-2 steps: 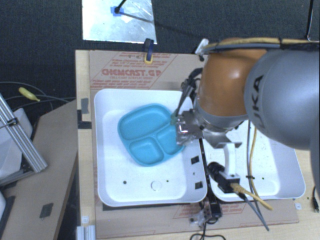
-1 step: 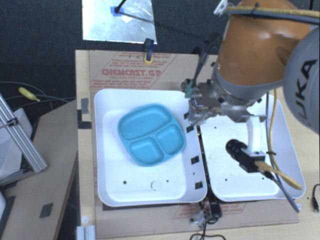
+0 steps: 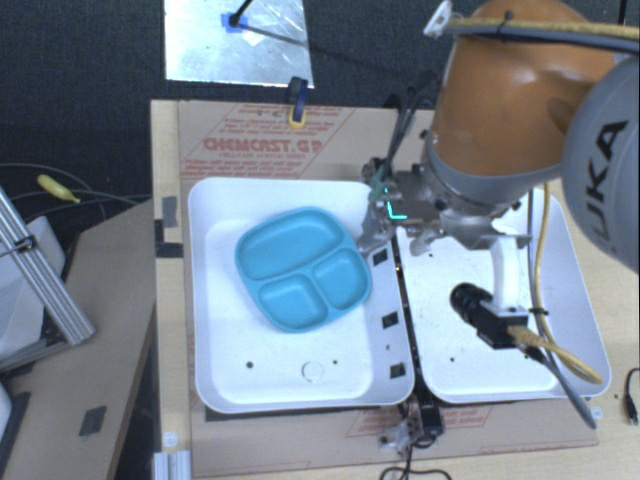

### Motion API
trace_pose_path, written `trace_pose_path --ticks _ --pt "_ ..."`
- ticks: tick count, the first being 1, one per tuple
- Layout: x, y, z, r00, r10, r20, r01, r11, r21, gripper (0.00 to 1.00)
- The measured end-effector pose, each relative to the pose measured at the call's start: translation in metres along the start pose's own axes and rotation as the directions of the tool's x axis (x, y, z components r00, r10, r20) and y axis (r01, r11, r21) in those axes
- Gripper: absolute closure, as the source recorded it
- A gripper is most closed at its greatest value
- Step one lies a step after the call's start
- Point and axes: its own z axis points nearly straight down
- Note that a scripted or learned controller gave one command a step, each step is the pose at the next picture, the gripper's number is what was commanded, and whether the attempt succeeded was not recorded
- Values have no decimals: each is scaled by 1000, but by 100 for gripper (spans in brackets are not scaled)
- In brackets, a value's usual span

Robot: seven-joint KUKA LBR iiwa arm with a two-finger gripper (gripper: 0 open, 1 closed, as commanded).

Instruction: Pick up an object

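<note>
A light blue divided plate with three compartments lies flat in the left white bin, toward its middle and back. The arm's large orange band and grey wrist hang over the back of the right bin. The gripper reaches down at the wall between the two bins, just beside the plate's right rim. Its tip is small and partly covered by the wrist body, and nothing shows in its grasp.
A black fitting with a yellow cable hangs off the arm over the right bin. Cardboard lies under both bins. A shiny metal sheet sits at the back, and a metal frame stands at the left.
</note>
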Motion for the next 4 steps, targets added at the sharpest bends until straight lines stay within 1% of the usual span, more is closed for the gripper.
trace_pose_path --ticks 1,2,3,4 --pt "55 9 -1 1000 -1 -1 1 1000 -1 0" --pt "53 10 -12 1000 -5 -1 5 1000 -3 100" --pt "22 3 -81 1000 5 -1 -5 1000 -5 100" --pt "24 3 -89 1000 -3 -1 3 1000 -3 100"
